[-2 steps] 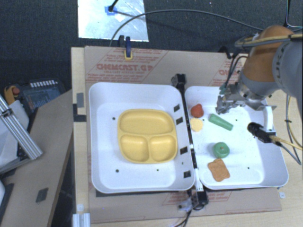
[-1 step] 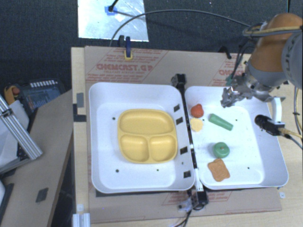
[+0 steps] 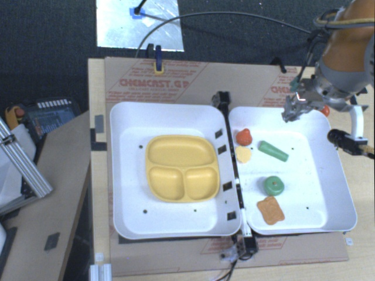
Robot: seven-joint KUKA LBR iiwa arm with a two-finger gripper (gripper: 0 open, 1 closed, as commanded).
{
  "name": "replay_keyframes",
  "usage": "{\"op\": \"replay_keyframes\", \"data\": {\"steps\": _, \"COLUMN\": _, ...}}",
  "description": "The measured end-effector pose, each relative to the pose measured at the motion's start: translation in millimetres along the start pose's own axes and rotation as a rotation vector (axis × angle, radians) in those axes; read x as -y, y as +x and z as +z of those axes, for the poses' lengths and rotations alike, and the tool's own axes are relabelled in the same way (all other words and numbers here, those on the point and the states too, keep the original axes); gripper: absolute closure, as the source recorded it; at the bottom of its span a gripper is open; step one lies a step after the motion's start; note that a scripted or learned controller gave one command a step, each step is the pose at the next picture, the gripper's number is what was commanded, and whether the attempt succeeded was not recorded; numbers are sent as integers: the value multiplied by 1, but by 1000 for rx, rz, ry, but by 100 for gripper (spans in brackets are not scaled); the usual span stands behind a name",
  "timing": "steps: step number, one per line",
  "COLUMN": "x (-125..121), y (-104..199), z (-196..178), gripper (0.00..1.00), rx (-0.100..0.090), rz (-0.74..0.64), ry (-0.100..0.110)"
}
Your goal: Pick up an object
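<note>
Below and left of the gripper (image 3: 293,111), five small things lie in the right bin (image 3: 337,174): a red piece (image 3: 243,137), a pale yellow disc (image 3: 243,154), a green cylinder (image 3: 273,151), a green round piece (image 3: 273,185) and an orange cracker (image 3: 270,210). Nearest are the red piece and cylinder. Whether it is released or clenched I cannot tell; nothing visibly sits in it.

Faint red "CHEMCAST GP" print on the brown board (image 3: 153,82) under the bins, partly repeated at right
</note>
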State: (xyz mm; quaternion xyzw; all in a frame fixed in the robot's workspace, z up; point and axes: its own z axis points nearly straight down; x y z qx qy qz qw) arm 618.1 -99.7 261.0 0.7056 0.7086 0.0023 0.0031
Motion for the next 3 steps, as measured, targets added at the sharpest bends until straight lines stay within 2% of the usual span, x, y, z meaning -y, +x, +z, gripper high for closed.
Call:
{"op": "replay_keyframes", "data": {"steps": 1, "x": 3, "y": 56, "z": 13, "gripper": 100, "rx": -2, "rz": -4, "ry": 7}}
{"op": "replay_keyframes", "data": {"steps": 2, "x": 17, "y": 119, "z": 19, "gripper": 100, "rx": -4, "rz": -6, "ry": 8}}
{"op": "replay_keyframes", "data": {"steps": 3, "x": 27, "y": 170, "z": 35, "gripper": 100, "rx": -3, "rz": -5, "ry": 8}}
